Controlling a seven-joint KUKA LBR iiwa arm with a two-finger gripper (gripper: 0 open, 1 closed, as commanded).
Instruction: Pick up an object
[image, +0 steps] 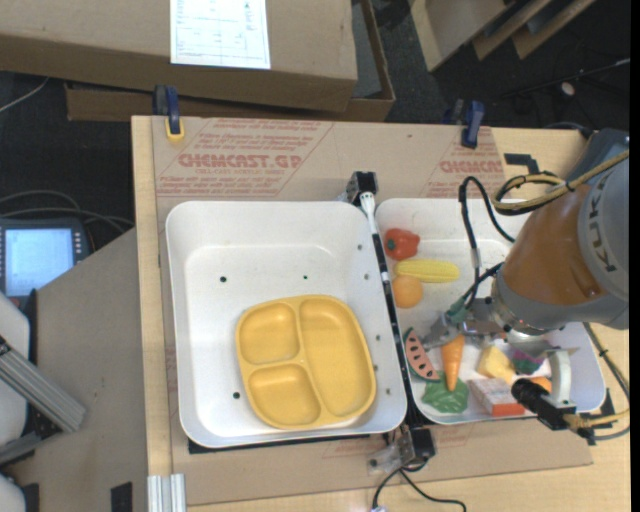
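Orange toy carrot (452, 360) lies in the right bin (440, 212), long axis near upright in the frame, tip pointing toward the green leafy piece (445, 398) below it. Gripper (470, 318) hangs just above and right of the carrot's top end; finger state cannot be told, wrist blocks them. Watermelon slice (418, 358) sits just left of the carrot, corn (428, 270) and tomato (402, 242) farther up. Crowded bin, little room; left bin (200, 260) holds a yellow divided tray (304, 360).
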